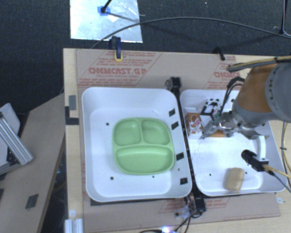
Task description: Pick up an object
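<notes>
While the gripper [209, 126] sits low in the upper-left part of the right bin [211, 166], I can't tell if it's open or closed (the wrist body blocks the view). Two bins, side by side. The right one has three loose items. One printed packet [193, 123] lies just left of the gripper, near the bin's left wall, long axis roughly up-down in frame. One orange piece [218, 135] is right at the gripper and mostly hidden; the visible strip runs left-right. One tan block [234, 179] lies at lower right, well apart from the gripper, long axis up-down with its top leaning slightly right. The left bin [98, 130] holds one green plate [143, 146] with three compartments: the long one toward frame bottom, two small ones toward the top.
</notes>
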Robot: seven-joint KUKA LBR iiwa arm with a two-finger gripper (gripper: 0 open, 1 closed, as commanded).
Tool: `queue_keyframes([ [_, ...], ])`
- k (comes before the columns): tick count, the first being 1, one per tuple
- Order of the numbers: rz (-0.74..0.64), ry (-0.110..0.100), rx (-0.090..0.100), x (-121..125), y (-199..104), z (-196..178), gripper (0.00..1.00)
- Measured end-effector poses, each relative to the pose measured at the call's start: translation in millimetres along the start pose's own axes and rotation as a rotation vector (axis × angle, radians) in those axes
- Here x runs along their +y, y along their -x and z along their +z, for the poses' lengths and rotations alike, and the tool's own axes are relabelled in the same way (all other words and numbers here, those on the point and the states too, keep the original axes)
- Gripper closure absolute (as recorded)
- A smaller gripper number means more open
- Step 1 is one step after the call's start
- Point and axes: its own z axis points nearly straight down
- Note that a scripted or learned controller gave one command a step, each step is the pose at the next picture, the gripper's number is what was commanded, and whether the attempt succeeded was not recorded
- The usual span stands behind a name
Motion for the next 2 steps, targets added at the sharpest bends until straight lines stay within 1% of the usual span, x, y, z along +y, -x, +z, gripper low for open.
queue_keyframes([
  [1, 0.001, 0.003, 0.0, 0.9, 0.2, -11.4, 1.0],
  [2, 0.0, 0.005, -0.001, -7.3, -3.3, -63.8, 1.0],
])
